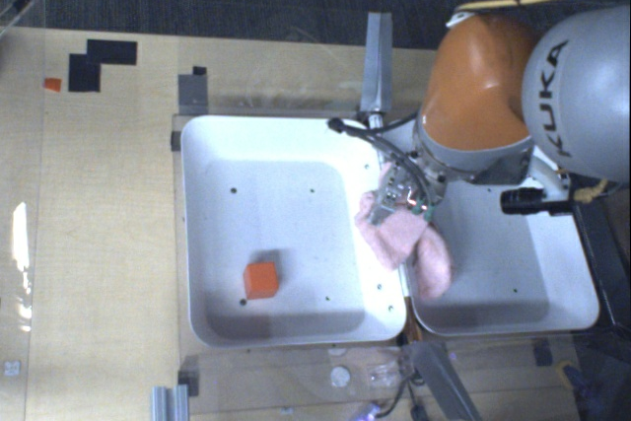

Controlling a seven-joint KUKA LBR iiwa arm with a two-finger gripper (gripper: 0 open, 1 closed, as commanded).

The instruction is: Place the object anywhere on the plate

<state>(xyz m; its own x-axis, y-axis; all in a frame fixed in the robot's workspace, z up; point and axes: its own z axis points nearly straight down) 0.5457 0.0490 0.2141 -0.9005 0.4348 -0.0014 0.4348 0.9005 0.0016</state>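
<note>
Pale wood bench (99, 261) fills the lower scene, with dark ribbed flooring beyond its far edge and two shallow white bins set side by side on it. A pink cloth (404, 246) hangs crumpled across the divide between the bins, its upper part over the right rim of the left bin (207, 212) and its rounded lower end drooping into the near left corner of the right bin (552, 301). Directly at the cloth's top sits the gripper (399, 195), a small cluster of metal and wiring pressed against the fabric; the cloth appears bunched up into it, though whether the fingers are actually pinched on the fabric cannot be told from this angle. Above the gripper, the arm (582, 104) reaches in from the right, its orange band (478, 84) bulging over the wrist and the grey body lettered KUKA covering much of the right bin's far side. The wrist points down and to the left. A small orange block (261, 280) lies well apart, on the floor of the left bin toward its near side. Black tape shapes (97, 62) mark the bench at far left.
</note>
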